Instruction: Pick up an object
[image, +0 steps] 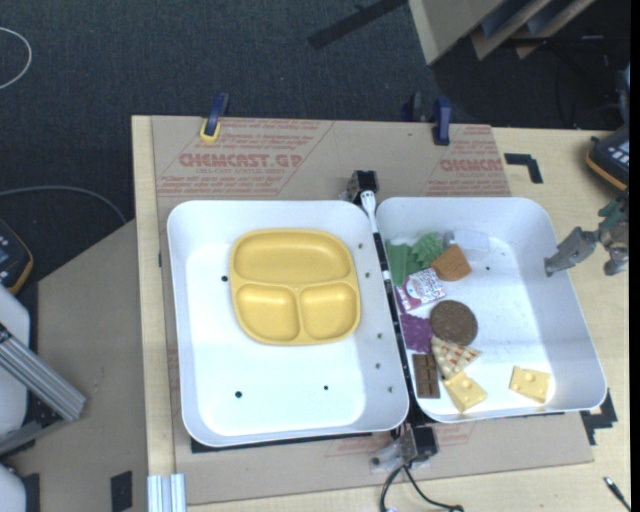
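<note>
The right bin (560, 330) holds several toy foods along its left side: green lettuce (415, 252), an orange-brown piece (452, 263), a purple packet (420, 290), a round brown patty (453, 322), a pizza slice (455, 353), a chocolate bar (426, 374) and a cheese wedge (465, 390). Another cheese wedge (529, 383) lies apart near the front right. My gripper (585, 262) hangs at the bin's right rim, well to the right of the foods. It is open, its two grey fingers apart with nothing between them.
The left bin (200, 380) carries a yellow divided plate (296, 285) in its upper middle. A cardboard sheet (150, 200) lies under both bins, with clamps (211, 122) at its far edge. Cables run past the front edge (410, 470).
</note>
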